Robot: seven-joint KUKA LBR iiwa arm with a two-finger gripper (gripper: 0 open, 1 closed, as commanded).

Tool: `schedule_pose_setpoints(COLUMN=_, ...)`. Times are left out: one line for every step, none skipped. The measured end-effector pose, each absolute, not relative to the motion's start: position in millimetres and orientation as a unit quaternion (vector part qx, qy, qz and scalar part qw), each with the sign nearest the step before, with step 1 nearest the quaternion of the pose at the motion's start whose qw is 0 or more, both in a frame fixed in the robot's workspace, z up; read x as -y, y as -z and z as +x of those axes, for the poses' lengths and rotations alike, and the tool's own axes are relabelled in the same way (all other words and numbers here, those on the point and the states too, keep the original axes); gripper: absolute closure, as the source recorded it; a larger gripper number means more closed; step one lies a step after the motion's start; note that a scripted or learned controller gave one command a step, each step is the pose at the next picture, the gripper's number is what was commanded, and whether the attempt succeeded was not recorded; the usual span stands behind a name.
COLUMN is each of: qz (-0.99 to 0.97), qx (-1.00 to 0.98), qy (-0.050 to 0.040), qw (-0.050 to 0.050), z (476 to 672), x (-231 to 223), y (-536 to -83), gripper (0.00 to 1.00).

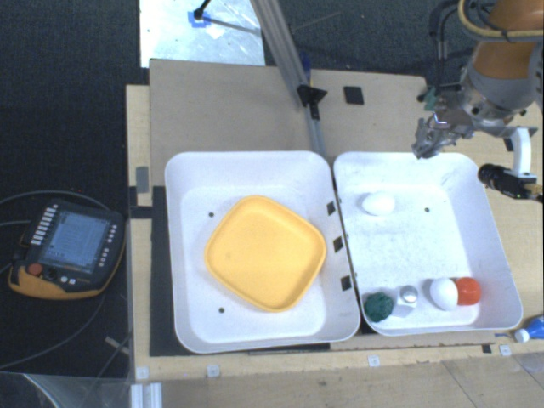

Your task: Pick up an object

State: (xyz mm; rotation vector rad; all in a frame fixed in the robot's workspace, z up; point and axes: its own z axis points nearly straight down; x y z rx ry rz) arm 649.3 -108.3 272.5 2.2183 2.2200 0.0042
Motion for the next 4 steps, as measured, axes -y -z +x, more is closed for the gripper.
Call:
schedule_pose_setpoints(qz=0.706, qx=-0.708, qy=-0.0002, qw=0.0, z=639.2, x=58, y=-262, gripper=1.0)
schedule_pose_setpoints(qz=0.706, qx=-0.708, qy=-0.0001, qw=-0.001, z=621.8, x=14, y=-245, gripper=1.0)
schedule_pose_setpoints(qz=0.706, qx=-0.709, qy=-0.0001, qw=-0.001, z=592.5, x=-28, y=-232, gripper=1.0)
schedule_pose_setpoints(qz=0.706, qx=-0.709, qy=-0.0001, qw=0.0, z=561.8, x=-72, y=-228, gripper=1.0)
